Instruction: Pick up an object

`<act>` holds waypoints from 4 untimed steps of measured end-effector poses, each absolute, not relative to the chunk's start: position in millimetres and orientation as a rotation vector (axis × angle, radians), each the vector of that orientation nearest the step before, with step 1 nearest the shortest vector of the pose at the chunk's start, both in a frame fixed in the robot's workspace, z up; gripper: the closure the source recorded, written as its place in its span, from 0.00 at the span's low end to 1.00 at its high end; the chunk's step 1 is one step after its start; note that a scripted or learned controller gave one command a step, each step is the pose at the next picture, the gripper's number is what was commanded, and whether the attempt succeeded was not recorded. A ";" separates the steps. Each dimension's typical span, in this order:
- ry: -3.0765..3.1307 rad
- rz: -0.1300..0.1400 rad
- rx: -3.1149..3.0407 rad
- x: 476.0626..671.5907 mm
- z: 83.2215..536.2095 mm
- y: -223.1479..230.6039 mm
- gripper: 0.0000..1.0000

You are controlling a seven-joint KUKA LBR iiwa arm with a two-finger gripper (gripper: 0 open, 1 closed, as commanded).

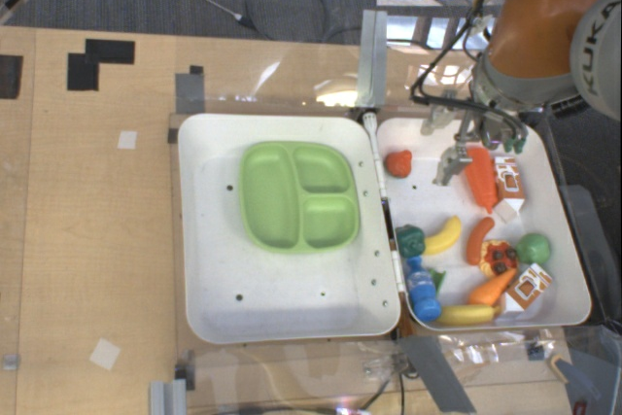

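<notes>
The carrot (481,178) lies in the back part of the right bin (573,301), just beside a small white carton (509,182), and serves as the likely target because the gripper (466,151) hangs directly over its upper end. Whether the claw is released or clenched cannot be told. Fruit and other toys crowd the bin in front of the carrot; the green plate (296,194) sits well apart in the left bin (209,306).

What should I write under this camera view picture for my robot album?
Robot hand hovering by an orange carrot in the right bin of toy food.
</notes>
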State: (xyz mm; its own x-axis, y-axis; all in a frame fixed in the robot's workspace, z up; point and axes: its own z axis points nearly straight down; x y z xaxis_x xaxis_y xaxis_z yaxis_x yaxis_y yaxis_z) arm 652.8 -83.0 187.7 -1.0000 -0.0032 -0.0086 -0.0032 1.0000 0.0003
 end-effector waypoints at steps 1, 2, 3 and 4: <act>3.137 -0.001 -0.028 575.3 92.8 -125.8 0.00; 3.123 -0.002 -0.043 580.1 106.6 -122.1 1.00; 3.117 -0.004 -0.011 619.8 279.1 -108.0 1.00; 3.129 -0.001 -0.010 617.7 272.5 -108.1 0.00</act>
State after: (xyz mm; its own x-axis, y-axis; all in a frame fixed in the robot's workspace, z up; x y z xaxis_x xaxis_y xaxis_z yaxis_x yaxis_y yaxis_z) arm 617.7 -108.1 272.5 -0.9999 -0.0066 -0.0122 -0.0066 1.0000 -0.0004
